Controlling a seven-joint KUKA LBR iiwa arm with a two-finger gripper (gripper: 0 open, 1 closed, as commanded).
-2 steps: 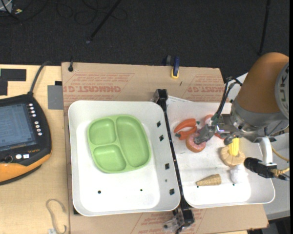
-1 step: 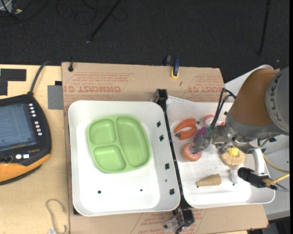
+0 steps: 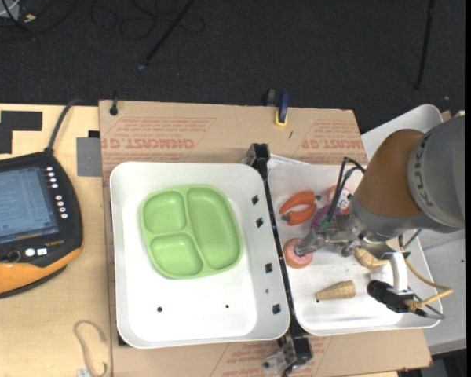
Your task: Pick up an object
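Over the bin on the view's right: the tool (image 3: 318,240) hangs low at the end of the grey arm with its orange band (image 3: 412,183), just beside a small pink-red round piece (image 3: 298,255).
Tool state: I cannot tell whether it is spread or pressed together; the wrist hardware hides it, and nothing can be seen pinched in it.
Likely target: the pink-red round piece, lying on the floor of the shallow white right bin (image 3: 353,314), near the divider between the bins.
Other things in that bin: an orange-red curved plastic item (image 3: 298,205) behind the tool, a tan cone (image 3: 335,290) in front of it, and a small tan lump (image 3: 367,258) under the wrist.
Neighbouring bin: the shallow white left bin (image 3: 141,305) holds a green three-compartment plastic plate (image 3: 192,230), well apart from the tool.
Step in hand: judged as the descent onto a pick, not yet a lift.
How to do it well: centre the tool over the round piece, come straight down so the piece is not nudged toward the bin wall, close fully before rising, and lift vertically to clear the orange-red item.
Risk: the round piece may roll or slip out.
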